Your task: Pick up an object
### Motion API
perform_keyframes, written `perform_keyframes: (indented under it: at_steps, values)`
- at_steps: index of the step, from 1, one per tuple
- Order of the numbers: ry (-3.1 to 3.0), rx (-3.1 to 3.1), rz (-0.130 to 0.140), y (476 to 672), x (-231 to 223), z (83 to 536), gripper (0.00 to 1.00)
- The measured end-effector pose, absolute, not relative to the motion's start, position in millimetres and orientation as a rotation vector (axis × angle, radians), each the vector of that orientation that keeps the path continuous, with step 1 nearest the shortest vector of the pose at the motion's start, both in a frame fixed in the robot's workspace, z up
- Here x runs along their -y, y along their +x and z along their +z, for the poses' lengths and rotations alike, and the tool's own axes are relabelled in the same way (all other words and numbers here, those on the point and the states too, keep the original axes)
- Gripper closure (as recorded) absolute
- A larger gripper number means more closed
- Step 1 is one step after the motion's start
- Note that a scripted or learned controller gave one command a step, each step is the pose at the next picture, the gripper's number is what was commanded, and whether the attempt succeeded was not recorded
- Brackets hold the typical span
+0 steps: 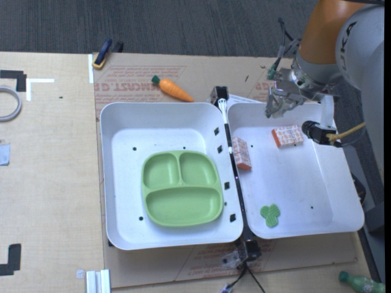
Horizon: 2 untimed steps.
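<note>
two white bins side by side. right bin (342, 218) holds a red-and-white box (287, 136), a second box (241, 154) by the divider, and a green item (270, 215); print unreadable, possibly snack packs. gripper (280, 105) hovers over the far rim, grip state cannot be told. left bin (116, 163) holds a green tray (181, 188).

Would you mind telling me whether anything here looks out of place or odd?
Yes: a toy carrot lies on the cardboard behind the left bin, outside both bins. The green divided plate sits slightly askew in that bin. In the right bin, two boxes and a green piece look ordinary.
</note>
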State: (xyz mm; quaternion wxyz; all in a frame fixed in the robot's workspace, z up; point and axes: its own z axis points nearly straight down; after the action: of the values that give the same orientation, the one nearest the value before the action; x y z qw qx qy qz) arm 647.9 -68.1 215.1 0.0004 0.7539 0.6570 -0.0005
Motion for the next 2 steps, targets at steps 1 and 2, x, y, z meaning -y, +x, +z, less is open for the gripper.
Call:
perform_keyframes:
  at_steps: [1,2]
  values:
    - [2.367,-2.065,-0.002,647.9,68.1,215.0,0.00]
    - [2.122,-2.316,-0.002,635.0,131.5,166.9,0.00]
